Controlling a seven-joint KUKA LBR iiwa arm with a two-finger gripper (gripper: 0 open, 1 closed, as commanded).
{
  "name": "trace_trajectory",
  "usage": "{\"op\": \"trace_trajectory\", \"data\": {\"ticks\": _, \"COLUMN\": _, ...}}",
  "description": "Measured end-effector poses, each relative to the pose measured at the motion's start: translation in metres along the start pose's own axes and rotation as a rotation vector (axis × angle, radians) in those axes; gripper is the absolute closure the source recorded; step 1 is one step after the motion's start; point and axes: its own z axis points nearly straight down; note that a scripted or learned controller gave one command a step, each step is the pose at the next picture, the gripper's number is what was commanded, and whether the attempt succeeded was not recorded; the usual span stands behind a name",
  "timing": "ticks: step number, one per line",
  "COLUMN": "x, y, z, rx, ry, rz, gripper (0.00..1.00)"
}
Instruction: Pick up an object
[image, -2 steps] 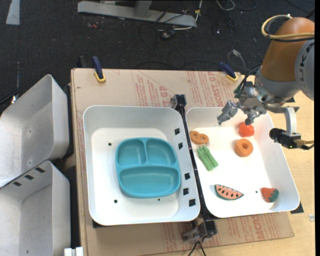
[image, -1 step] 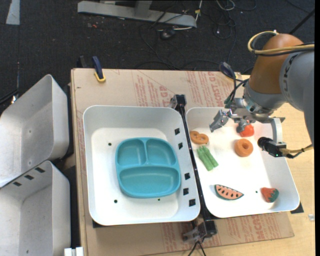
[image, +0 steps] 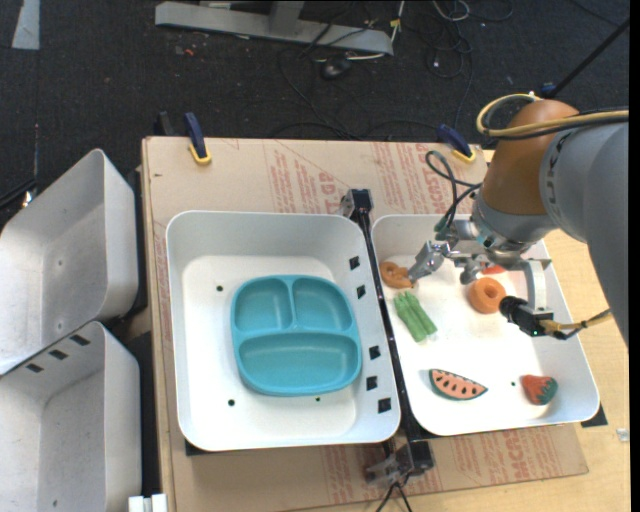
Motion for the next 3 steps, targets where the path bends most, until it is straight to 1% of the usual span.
{"op": "trace_trajectory", "data": {"ticks": 1, "x": 0.0, "y": 0.002, "z": -0.013, "rx": -0.005, "ry": -0.001, "rz": 0.0, "gripper": 1.0}}
{"op": "trace_trajectory", "data": {"ticks": 2, "x": 0.002, "y": 0.0, "z": -0.076, "rx": -0.008, "ry": -0.001, "rz": -0.003, "gripper": 1.0}}
{"op": "trace_trajectory", "data": {"ticks": 3, "x": 0.002, "y": 0.001, "z": -0.106, "rx": -0.008, "ry": -0.001, "rz": -0.003, "gripper": 1.0}}
